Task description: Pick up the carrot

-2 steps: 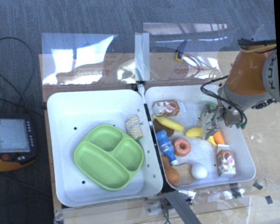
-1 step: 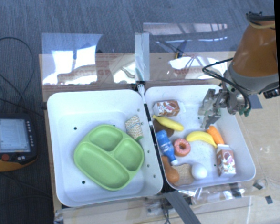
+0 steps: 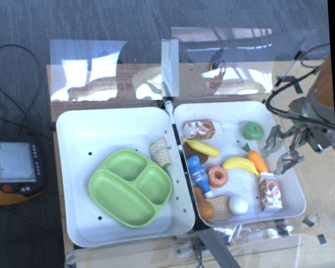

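The carrot (image 3: 257, 161) is a short orange piece lying in the right bin (image 3: 234, 110), between a yellow banana (image 3: 240, 164) and the bin's right wall. My gripper (image 3: 280, 149) hangs just right of the carrot, over the bin's right edge. Its fingers (image 3: 271, 139) are spread apart and nothing sits between them.
The right bin also holds a green apple (image 3: 253, 131), a snack packet (image 3: 200, 129), a second banana (image 3: 201, 147), a blue bottle (image 3: 197, 174), a donut (image 3: 218, 176), a white egg (image 3: 239, 205), a juice carton (image 3: 270, 192) and bread (image 3: 210, 208). A green divided plate (image 3: 131, 187) lies in the left bin.
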